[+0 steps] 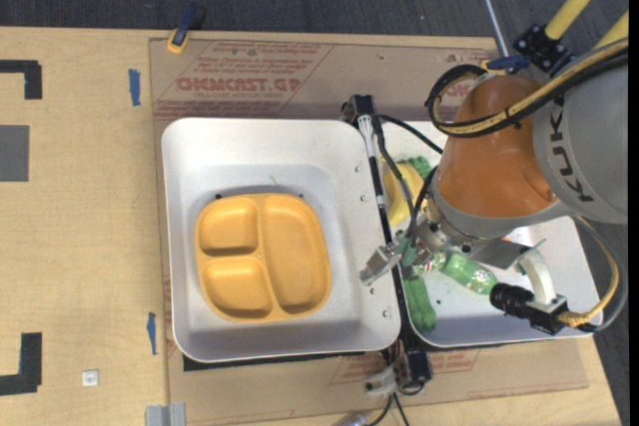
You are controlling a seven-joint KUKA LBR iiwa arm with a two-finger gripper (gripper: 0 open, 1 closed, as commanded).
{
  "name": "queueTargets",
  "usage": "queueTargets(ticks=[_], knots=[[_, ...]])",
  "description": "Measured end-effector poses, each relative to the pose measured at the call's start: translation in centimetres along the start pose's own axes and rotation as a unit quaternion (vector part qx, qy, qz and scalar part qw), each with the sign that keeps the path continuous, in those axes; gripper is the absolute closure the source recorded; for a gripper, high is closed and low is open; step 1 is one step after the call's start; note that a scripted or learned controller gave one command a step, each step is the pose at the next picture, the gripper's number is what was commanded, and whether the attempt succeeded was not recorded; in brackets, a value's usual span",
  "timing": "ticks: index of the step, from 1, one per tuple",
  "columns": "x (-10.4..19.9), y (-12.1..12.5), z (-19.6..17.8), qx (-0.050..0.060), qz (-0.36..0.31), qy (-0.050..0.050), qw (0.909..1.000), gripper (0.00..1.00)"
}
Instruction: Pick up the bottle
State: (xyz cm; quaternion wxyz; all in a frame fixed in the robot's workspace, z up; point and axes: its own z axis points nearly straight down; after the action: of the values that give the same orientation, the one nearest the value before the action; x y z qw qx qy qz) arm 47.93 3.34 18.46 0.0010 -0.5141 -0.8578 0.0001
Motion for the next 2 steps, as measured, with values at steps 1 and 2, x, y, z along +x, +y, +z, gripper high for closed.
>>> queueTargets(ticks=[1, 2], knots=[[-0.2, -0.1, 0.0, -0.002, 0.117, -0.001, 0.9932, 0.0], [-2.6, -1.4, 0.0, 0.0, -0.077, -0.001, 0.997, 0.0]])
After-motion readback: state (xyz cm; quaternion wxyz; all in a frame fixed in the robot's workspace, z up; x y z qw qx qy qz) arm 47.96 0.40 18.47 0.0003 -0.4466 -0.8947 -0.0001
